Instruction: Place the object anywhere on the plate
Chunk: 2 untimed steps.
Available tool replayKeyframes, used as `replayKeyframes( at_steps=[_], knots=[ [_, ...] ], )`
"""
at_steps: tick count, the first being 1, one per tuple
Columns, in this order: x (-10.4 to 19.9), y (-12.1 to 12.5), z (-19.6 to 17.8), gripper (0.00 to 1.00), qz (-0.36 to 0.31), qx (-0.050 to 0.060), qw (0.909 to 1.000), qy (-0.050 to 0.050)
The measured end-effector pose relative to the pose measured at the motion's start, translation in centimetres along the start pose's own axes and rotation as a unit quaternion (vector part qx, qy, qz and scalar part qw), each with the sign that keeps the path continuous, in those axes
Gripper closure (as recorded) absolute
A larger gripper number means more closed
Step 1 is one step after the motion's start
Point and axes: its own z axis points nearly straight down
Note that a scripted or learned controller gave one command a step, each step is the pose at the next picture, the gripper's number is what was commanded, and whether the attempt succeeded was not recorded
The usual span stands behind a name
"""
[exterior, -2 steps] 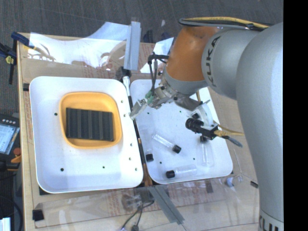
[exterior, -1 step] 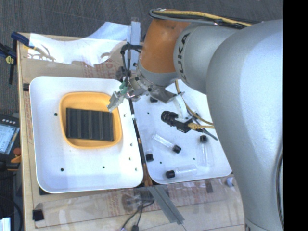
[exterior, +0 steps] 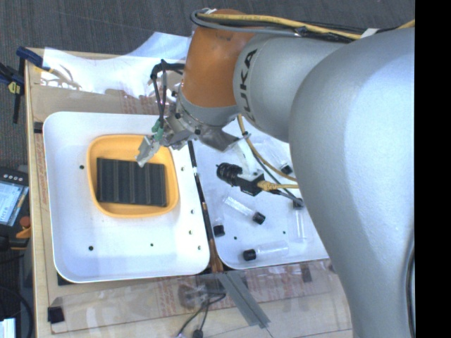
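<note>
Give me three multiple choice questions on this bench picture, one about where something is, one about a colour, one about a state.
1. Where does the yellow square plate with the dark ribbed centre lie?
A. in the left white bin
B. in the right white bin
C. on the floor

2. What colour is the band above the arm's wrist?
A. blue
B. orange
C. green

3. Where is the two-finger gripper?
A. over the plate's upper edge
B. over the right bin
C. outside both bins

Answers: 1 A, the plate sits within the left bin's rim. 2 B, the band is plainly orange. 3 A, its tip overlaps the plate's top rim.
</note>
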Motion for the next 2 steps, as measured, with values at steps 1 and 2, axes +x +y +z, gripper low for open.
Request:
replayKeyframes(
  at_steps=[1,2],
  knots=[
    [-1.7,-4.2,1.7,0.00,-0.027,0.002,0.9996,0.001],
    [-3.2,1.5,-1.2,0.00,-0.080,0.000,0.9968,0.000]
  ],
)
